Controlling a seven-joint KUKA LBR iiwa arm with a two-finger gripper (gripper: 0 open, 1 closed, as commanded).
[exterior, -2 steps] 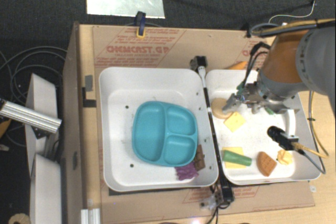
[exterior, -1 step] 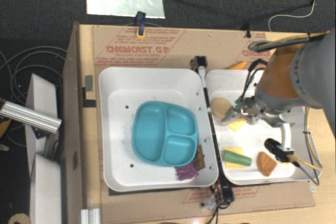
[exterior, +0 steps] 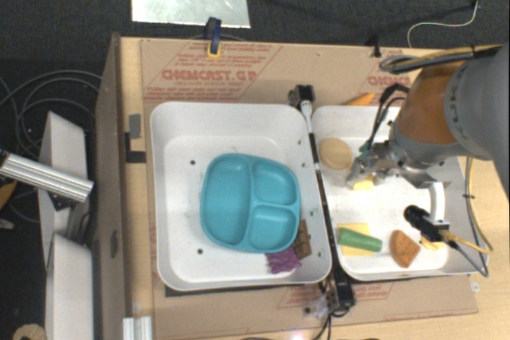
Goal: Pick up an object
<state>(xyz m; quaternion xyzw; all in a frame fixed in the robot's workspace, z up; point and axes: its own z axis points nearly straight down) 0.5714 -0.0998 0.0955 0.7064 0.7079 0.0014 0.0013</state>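
While the tool point(exterior: 361, 171) is hovering low over the small yellow piece point(exterior: 363, 185) in the white bin point(exterior: 390, 207) at the right of the frame, you are watching a try that could go astray in a few ways. That yellow piece is lying toward this bin's left wall, just below the tan round disc point(exterior: 335, 153). Most of it is sitting under the tool, so you cannot tell whether the tool is released, clenched or grasping anything. Treat the piece as not yet held.

The piece is looking small and low, so a closing tool may be pinching air above it. It may also be nudging the piece sideways against the bin's wall, where it would be harder to reach. The tan round disc is lying just beside the tool, toward the upper left of that bin, and a slightly offset descent may be catching its edge instead. If the tool is coming down too hard, it may be pressing into the bin floor and shifting the bin on the counter point(exterior: 239, 76).

Lower in the same bin, the green and yellow cylinder point(exterior: 358, 239) and the orange-brown lump point(exterior: 405, 248) are lying apart from the tool, so they are unlikely to be interfering. The teal divided plate point(exterior: 251, 203), the purple scrap point(exterior: 280, 261) and the brown bit point(exterior: 304, 241) in the left-hand bin point(exterior: 171, 171) are playing no part in this risk.
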